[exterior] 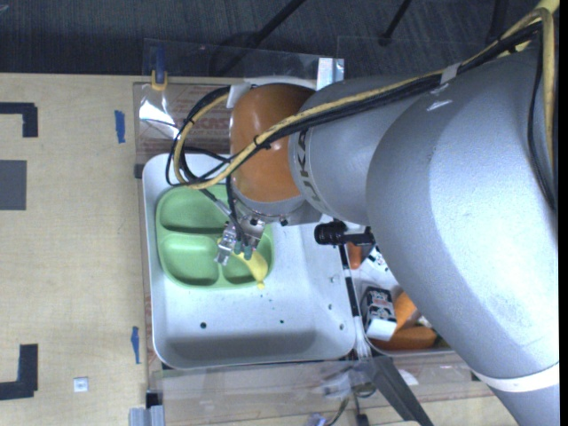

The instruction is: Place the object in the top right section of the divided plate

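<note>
The gripper [236, 248] is hovering over the green plate [182, 238], gripping a yellow object [257, 267]; next, it needs aligning over the section, then letting go.

Bench [62, 282] bears two white bins [266, 335]

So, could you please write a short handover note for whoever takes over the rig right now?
Hand: low over the green divided plate, at its right side; whether it grips anything cannot be told.
Things: the plate lies in the left white bin. A yellow object sits right under the hand at the plate's lower right edge. Other items lie in the right bin.
Done: object brought to the plate.
Left: confirm it lands in the top right section, then release and withdraw.
</note>
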`<move>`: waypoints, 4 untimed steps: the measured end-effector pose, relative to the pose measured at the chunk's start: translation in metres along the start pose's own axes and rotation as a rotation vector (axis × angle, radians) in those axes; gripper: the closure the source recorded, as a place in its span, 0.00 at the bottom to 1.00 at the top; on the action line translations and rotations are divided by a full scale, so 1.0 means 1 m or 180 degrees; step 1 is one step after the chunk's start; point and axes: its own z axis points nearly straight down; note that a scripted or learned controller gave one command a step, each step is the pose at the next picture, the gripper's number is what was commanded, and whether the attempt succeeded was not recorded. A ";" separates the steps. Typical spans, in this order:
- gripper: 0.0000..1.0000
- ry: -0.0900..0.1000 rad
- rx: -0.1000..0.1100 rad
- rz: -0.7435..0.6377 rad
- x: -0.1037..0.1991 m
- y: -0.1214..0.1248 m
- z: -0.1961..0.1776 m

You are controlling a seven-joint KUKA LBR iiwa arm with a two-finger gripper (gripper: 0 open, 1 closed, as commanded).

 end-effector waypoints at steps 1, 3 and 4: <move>1.00 -0.0115 -0.0123 0.0671 0.024 -0.010 -0.001; 1.00 -0.0042 -0.0094 0.0642 0.036 -0.007 -0.002; 1.00 0.0191 -0.0013 0.0998 -0.020 -0.002 0.009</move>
